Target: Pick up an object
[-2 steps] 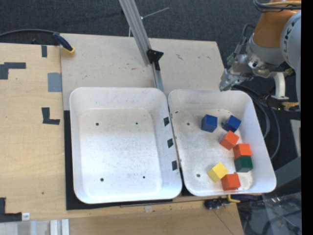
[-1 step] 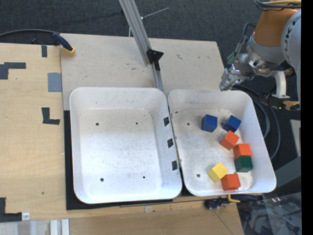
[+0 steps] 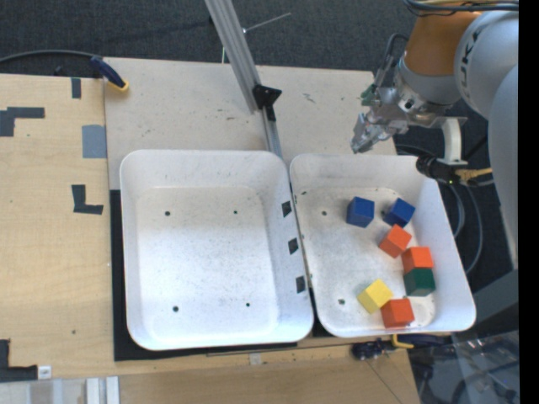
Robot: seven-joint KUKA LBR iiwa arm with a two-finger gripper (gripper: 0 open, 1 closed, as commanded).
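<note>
while the pincer point(image 3: 364, 141) hangs above the right bin's point(image 3: 333, 310) far rim, i cannot tell its fingers' state. blocks point(image 3: 396, 241) crowd that bin's right side, its left floor open

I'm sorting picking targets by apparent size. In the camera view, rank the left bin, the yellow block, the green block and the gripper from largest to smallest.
1. Left bin, by far the largest.
2. Gripper.
3. Yellow block and green block: these look alike in size, and the green one is partly hidden by an orange block, so I won't rank them.
</note>
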